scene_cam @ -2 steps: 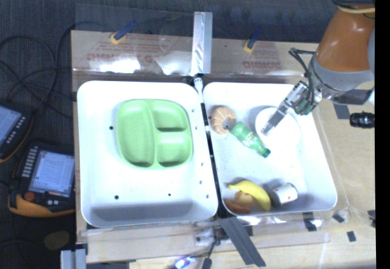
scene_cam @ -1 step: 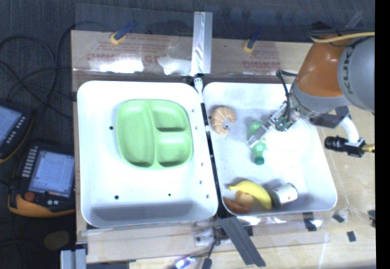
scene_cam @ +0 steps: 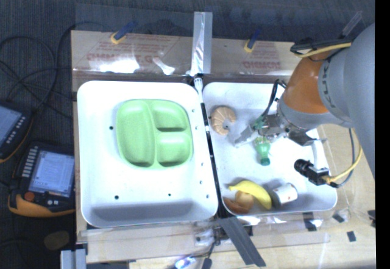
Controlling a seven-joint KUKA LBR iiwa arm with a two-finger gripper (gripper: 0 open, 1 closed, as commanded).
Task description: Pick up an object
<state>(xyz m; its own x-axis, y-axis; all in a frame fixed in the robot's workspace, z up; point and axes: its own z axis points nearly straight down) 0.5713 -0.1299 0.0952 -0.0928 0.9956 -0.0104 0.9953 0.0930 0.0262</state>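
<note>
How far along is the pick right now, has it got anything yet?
Done: the arm has reached into the right bin, with the gripper low over a small green object. In hand: nothing visibly lifted; the green object lies on the bin floor. Left: a secure grasp and lift. The banana, the tan round object and the green tray lie untouched.

Two white bins (scene_cam: pixel 91 158). One green tray (scene_cam: pixel 152 132), one banana (scene_cam: pixel 253 191), one green bottle (scene_cam: pixel 263 152), one round shell (scene_cam: pixel 222 119).
</note>
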